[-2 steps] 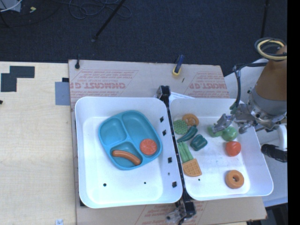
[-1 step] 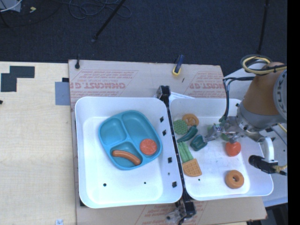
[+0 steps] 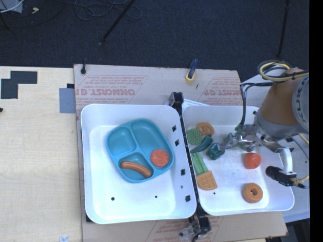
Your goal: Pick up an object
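2 bins: side by side
Left bin (image 3: 96, 185): blue tray (image 3: 139, 147) holding sausage (image 3: 135, 168), red slice (image 3: 160, 158)
Right bin (image 3: 227, 205): tomato (image 3: 252, 160), donut (image 3: 252, 192), waffle (image 3: 206, 180), green toys (image 3: 200, 140)
Gripper (image 3: 233, 140): low in right bin, grip unclear
Cardboard (image 3: 108, 87): print unreadable

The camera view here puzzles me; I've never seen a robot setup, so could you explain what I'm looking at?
This is one picture from a fixed camera above a bench, looking down at a slant. The grey and orange machine at the right is a robot arm. Its gripper, a two-fingered hand, reaches into the right bin; I cannot tell whether it holds anything. Its job is to pick up an object.

Two shallow white bins sit side by side. The left bin holds a blue divided plate with a toy sausage and a red slice on it. The right bin holds toy food: a red tomato-like piece, a doughnut, a waffle-patterned piece, and green pieces near the gripper.
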Robot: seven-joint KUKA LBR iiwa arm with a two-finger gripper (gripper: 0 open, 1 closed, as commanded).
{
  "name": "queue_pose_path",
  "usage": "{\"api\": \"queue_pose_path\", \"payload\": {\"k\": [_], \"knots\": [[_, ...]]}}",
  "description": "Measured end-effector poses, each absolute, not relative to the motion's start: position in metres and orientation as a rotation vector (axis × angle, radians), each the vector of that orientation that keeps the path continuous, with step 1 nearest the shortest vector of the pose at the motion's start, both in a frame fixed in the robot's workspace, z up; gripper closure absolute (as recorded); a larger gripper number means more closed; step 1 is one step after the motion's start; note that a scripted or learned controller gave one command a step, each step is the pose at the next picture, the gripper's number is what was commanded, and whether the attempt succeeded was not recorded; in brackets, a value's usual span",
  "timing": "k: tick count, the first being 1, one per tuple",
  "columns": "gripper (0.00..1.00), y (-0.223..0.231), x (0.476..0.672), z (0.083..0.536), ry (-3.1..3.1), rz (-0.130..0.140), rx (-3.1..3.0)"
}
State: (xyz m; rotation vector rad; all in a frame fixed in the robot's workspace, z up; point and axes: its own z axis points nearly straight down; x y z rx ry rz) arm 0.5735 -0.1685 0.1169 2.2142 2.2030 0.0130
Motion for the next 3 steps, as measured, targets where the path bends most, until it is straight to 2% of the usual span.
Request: {"api": "queue_pose_path", "payload": {"k": [1, 2, 3], "knots": [[1.00, -0.170, 0.572, 0.125, 2.199, 0.011, 2.223], [1.00, -0.167, 0.571, 0.169, 2.222, 0.001, 2.219], [1.00, -0.168, 0.572, 0.222, 2.220, 0.003, 2.219]]}}
